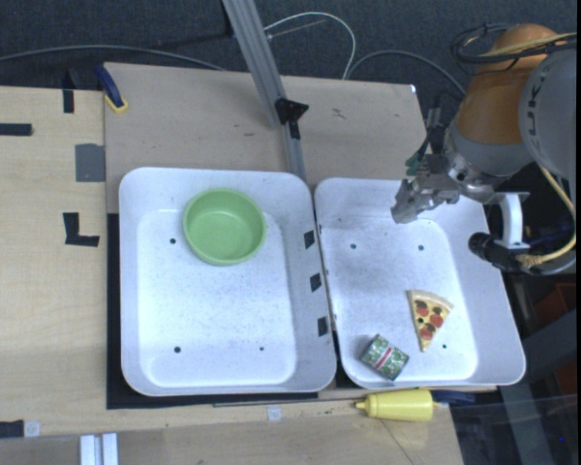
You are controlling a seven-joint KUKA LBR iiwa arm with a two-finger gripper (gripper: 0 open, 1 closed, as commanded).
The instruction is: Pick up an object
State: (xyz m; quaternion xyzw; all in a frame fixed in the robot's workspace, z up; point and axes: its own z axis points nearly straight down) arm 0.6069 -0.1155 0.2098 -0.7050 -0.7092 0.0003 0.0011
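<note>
Overhead, the tool (408,209) hangs above the right bin's (489,356) far edge; its state cannot be told. Pizza slice (428,317) and green packet (383,356) lie nearer.

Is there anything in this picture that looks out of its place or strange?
Yes, one thing. A yellow bottle lies on its side on the bench, outside the right bin, just past its near rim. The pizza slice and the small green packet lie inside that bin, and the green bowl sits upright in the left bin.
</note>
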